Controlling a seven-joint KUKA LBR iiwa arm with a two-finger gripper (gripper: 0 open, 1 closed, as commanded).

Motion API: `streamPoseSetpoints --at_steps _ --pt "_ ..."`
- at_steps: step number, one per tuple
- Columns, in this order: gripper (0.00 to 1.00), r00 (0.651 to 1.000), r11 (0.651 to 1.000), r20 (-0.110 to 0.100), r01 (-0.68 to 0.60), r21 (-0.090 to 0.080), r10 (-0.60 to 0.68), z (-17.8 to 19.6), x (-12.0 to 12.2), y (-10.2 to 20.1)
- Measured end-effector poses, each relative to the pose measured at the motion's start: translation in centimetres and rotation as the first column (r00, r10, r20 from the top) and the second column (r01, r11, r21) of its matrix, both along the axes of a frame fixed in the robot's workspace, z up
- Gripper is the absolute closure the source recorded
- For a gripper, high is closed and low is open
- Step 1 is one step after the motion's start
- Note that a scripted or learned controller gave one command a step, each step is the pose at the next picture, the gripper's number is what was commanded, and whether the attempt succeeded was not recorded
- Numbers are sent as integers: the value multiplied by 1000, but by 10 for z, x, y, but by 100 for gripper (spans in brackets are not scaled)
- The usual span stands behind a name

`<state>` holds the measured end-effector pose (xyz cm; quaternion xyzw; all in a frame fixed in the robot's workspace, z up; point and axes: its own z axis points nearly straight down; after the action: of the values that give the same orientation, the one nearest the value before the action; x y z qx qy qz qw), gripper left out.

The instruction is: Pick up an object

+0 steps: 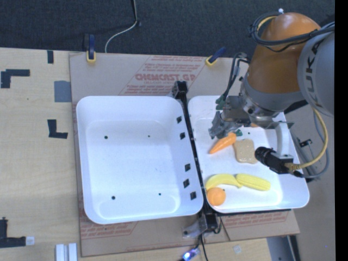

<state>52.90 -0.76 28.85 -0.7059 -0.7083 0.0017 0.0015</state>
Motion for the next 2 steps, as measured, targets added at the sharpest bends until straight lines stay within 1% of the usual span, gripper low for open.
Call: streamPoseSetpoints --at_steps 2 --pt "100 1000 1000 -3 -2 0 2 19 0 1"
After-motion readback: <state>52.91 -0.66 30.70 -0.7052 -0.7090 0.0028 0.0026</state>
